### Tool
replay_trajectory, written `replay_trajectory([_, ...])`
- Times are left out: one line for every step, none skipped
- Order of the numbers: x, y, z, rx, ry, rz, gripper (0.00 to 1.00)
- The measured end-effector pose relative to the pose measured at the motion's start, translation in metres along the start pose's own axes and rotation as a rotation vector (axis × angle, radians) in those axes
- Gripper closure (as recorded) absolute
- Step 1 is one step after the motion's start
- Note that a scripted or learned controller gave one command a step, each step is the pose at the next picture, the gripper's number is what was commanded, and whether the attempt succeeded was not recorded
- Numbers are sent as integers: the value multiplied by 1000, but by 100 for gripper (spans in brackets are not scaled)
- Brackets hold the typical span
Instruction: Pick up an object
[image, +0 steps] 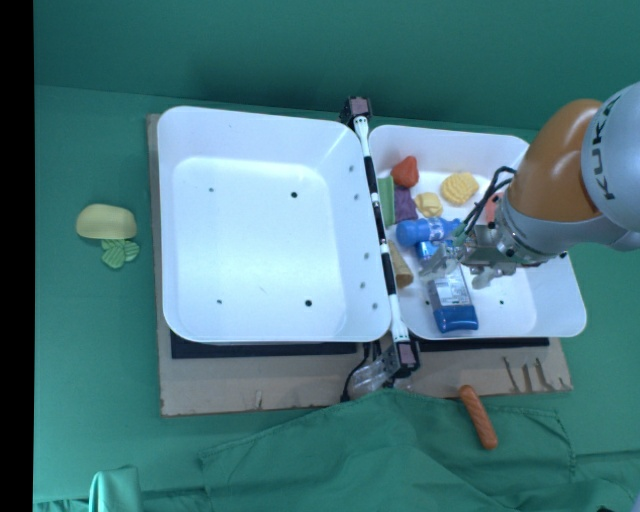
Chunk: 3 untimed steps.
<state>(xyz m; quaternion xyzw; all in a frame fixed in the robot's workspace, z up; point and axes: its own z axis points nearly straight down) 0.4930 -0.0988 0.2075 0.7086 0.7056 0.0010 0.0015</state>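
Note:
The right bin (560, 310) holds several toys. A blue bottle (418, 232) lies near its left wall, and a blue and white carton (454, 305) lies toward the front. A red piece (405, 170), a purple piece (404, 206), a yellow waffle-like piece (460, 187) and a small yellow piece (429, 204) sit at the back. A tan cone (400, 266) and a green strip (385, 198) lie along the divider. My gripper (453, 262) is low in this bin, between the blue bottle and the carton, just above the carton's top end.
The left bin (180, 300) stands beside the right one. A yellow toy with green leaves (107, 226) lies on the cloth far left. An orange sausage-shaped toy (478, 416) lies in front of the right bin. Loose green cloth (380, 450) bunches along the front.

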Motion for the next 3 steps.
replay_trajectory([-7, 72, 24, -7, -1, -3, 0])
replay_trajectory([-8, 72, 10, -14, -2, 1, 100])
replay_trajectory([8, 54, -77, -7, -1, -3, 100])
